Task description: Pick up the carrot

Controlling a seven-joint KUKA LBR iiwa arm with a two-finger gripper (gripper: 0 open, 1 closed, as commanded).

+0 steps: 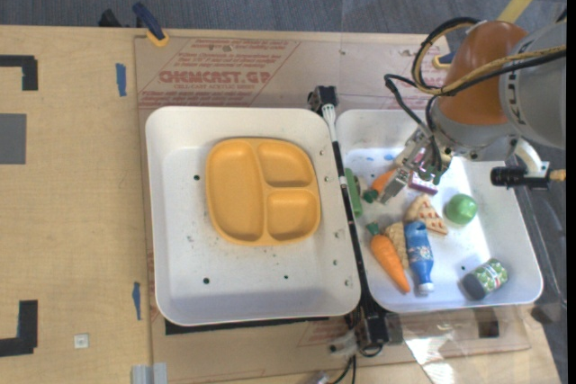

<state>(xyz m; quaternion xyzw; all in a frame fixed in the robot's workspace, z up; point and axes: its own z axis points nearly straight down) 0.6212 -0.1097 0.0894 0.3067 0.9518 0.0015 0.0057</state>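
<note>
Over in the right shallow white bin (526, 238), the two-finger gripper (402, 178) looks pinched shut on a small orange carrot-like piece (385, 182), while the big orange carrot with green top (390, 259) lies flat near the front, touching the blue plastic bottle (418, 254).
</note>
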